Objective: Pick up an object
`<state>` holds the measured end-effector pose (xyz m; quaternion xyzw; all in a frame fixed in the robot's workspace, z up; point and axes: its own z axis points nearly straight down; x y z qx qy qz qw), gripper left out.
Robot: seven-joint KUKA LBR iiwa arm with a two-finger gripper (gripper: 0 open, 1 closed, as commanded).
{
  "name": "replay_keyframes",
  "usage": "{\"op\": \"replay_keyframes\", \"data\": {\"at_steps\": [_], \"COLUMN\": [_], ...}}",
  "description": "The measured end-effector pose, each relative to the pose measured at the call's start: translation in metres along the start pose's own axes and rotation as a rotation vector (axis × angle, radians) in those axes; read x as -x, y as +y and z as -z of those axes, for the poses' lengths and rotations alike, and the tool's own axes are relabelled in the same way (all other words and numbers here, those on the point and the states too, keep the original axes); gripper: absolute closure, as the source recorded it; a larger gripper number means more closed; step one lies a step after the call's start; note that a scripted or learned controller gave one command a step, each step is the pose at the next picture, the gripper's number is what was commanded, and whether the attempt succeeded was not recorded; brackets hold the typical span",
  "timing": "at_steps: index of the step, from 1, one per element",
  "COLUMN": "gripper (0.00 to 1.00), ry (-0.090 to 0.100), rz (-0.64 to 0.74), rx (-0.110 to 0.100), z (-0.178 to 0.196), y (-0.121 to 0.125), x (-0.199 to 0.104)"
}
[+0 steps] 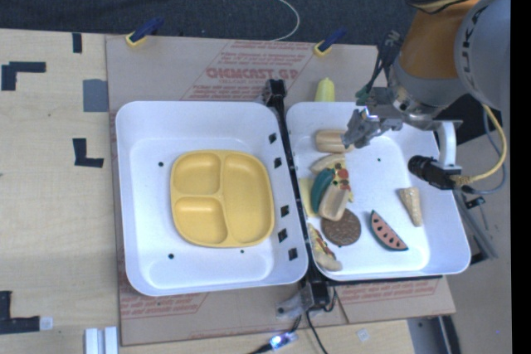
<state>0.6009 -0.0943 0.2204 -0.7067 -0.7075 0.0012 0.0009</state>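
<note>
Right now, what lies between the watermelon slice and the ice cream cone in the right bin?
Nothing: in the camera view, only bare white bin floor separates the watermelon slice from the ice cream cone. They lie apart, not touching.

The light is even and rather bright, coming from above. Both white bins (137, 178) look slightly overexposed, shadows are soft and short, and the whole picture is a little grainy

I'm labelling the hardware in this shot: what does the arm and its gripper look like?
The arm is grey with an orange band above the wrist. Yellow and black cables loop around it. The gripper is small, dark grey metal. A black cylinder juts from a white bracket beside it.
</note>
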Motion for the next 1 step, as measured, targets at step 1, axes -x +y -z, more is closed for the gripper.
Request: {"op": "replay_keyframes", "data": {"at_steps": [1], "gripper": [1.00], "ry": [0.000], "rz": [0.000], "rx": [0.002], "z": [-0.0049], "y": [0.0142], "x": [-0.0054]}}
